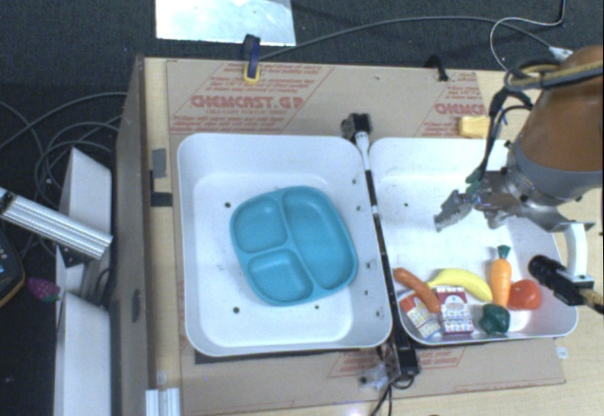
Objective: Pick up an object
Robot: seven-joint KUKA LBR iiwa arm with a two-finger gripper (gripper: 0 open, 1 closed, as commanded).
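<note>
The grey arm with its orange band is reaching in from the right and hanging over the right white bin [415, 169]. Its gripper [455, 209] is pointing toward the left, sitting above the bare middle of that bin, well apart from the toy food below it. How the gripper is standing, apart or together, I cannot tell from this slant, and nothing is showing in its grasp.

The task's things are lying bunched along the near edge of the right bin. A toy sausage [416, 288] is lying at a slant on the left of the group, just beside a yellow banana [463, 283] that is curving over a small red and white box [456, 311]. A silvery packet [422, 322] is sitting under the sausage's lower end. To the right, a toy carrot [500, 276] is standing roughly upright with its green top pointing up, a red tomato-like piece [525, 294] is touching it on the right, and a dark green piece [494, 318] is lying just below the carrot.

In the left white bin [212, 169] a blue divided plate [293, 242] with three compartments is lying flat, tilted a little in the bin's middle
</note>
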